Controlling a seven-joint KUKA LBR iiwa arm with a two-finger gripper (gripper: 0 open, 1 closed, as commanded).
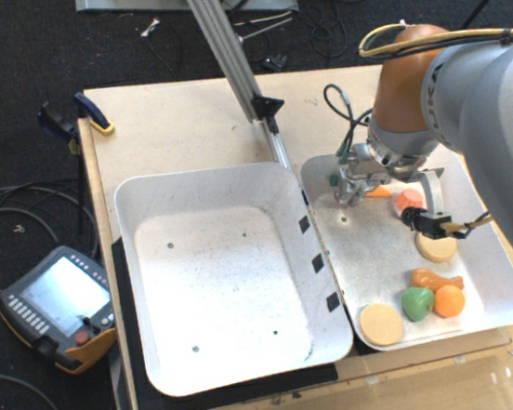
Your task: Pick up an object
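My gripper (pixel 349 191) hangs low over the back left part of the right bin (pixel 504 303), just left of a small orange piece (pixel 379 193) and a pink-red object (pixel 409 199). Farther forward lie a tan round piece (pixel 437 248), a brown-orange piece (pixel 424 278), a green pepper-like toy (pixel 417 302), an orange ball (pixel 449 301) and a tan disc (pixel 381 323). I see nothing lifted off the bin floor. The wrist and its cables hide part of the bin behind the gripper.
The left bin (pixel 142 261) sits beside the right one, sharing a raised middle wall. A slanted metal pole (pixel 228 48) reaches the bench behind the bins. A teach pendant (pixel 59 310) lies on the floor to the left.
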